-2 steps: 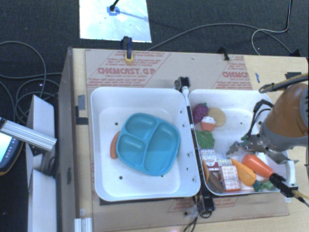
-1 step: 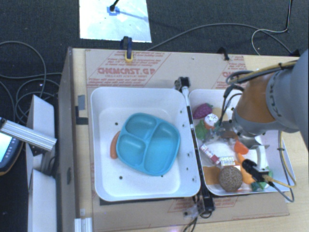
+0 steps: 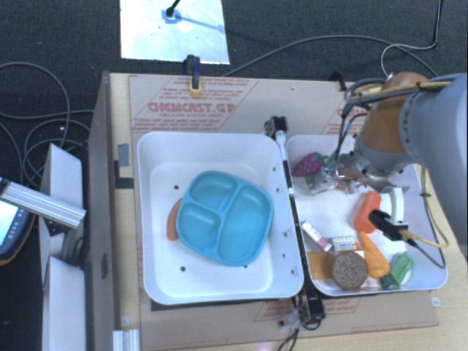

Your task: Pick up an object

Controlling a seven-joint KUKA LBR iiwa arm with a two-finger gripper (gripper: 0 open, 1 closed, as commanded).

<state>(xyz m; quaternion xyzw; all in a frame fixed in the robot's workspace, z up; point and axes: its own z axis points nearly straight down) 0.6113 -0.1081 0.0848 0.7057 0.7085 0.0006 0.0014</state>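
Camera view looks down at a slant on the worktop (image 3: pixel 190 108), where two white bins sit side by side. My arm (image 3: pixel 431 123) reaches in from the right, and my gripper (image 3: pixel 327 179) hangs over the far left part of the right bin (image 3: pixel 333 214). From this angle I cannot tell how far my gripper is open, and I see nothing held in it.

Just beside my gripper, to its left and a little farther back, lies a magenta toy fruit (image 3: pixel 307 164) with a bit of green on it, close to the bin's left wall. Whether my gripper touches it I cannot tell.

Other things lie in the same bin. An orange piece (image 3: pixel 367 212) is to the right of my gripper, nearer the middle. A second orange piece (image 3: pixel 374 256) lies nearer still, with a green piece (image 3: pixel 401 268) just to its right. A brown round disc (image 3: pixel 349 269) rests at the near edge, touching a flat orange card (image 3: pixel 318 263) on its left. A small pink and white packet (image 3: pixel 316 235) lies by the left wall, with a small labelled box (image 3: pixel 344 243) just to its right.

The left bin (image 3: pixel 164 181) holds a blue divided plate (image 3: pixel 224 216). An orange sausage-shaped piece (image 3: pixel 172 220) lies against its left edge.
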